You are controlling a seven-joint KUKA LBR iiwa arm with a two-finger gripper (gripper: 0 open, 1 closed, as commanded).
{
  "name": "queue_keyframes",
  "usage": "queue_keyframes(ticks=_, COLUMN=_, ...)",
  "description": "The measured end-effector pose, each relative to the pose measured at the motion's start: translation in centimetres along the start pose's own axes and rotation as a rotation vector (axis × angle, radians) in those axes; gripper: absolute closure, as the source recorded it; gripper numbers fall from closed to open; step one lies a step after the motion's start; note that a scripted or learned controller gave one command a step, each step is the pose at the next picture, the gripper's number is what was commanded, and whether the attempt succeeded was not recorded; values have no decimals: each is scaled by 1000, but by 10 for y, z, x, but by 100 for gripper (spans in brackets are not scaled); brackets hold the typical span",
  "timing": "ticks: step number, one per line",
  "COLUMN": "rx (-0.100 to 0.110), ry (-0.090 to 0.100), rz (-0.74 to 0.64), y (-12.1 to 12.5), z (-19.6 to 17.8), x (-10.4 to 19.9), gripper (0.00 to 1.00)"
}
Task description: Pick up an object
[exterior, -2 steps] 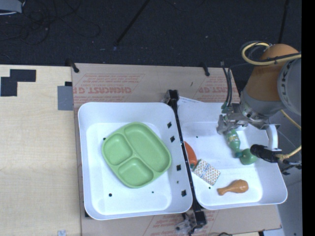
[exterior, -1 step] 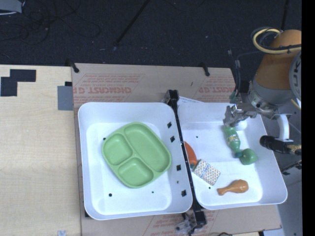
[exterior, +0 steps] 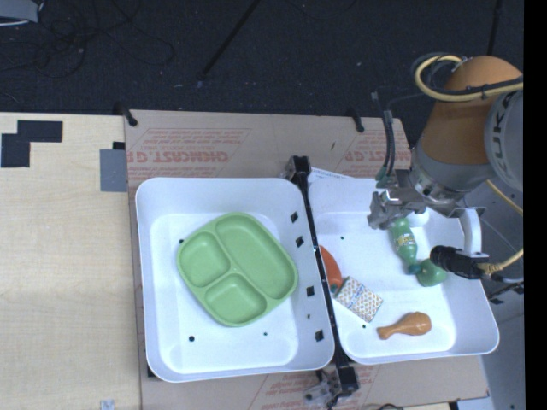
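Observation:
In the right bin (exterior: 479, 336) a green bottle (exterior: 404, 243) lies lengthwise, and a teal-green piece (exterior: 430, 273) rests at its near end. My gripper (exterior: 387, 209) hangs over the bin's far middle, right at the bottle's far end. Whether it touches the bottle cannot be made out. A tan drumstick-shaped toy (exterior: 406, 325) lies near the front of the bin. Left of it is a patterned packet (exterior: 359, 299). An orange-red object (exterior: 331, 267) sits against the divider.
The left bin (exterior: 162, 220) holds a green divided plate (exterior: 236, 267). A black divider bar (exterior: 312, 263) runs between the bins. A black fitting on the arm (exterior: 457, 261) juts over the right bin's right side. Cardboard lies under both bins.

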State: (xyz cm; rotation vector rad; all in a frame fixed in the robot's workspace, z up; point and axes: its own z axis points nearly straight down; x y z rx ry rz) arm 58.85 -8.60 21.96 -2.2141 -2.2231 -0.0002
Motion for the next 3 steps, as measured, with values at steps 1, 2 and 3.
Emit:
queue_keyframes(ticks=1, rx=1, ry=0, rz=0, y=-12, z=-8, x=45, gripper=100)
queue_keyframes(ticks=2, rx=3, ry=-1, rz=0, y=-24, z=-1, x=87, gripper=100)
queue_keyframes(ticks=3, rx=3, ry=0, rz=-2, y=-33, z=-3, x=149, gripper=100)
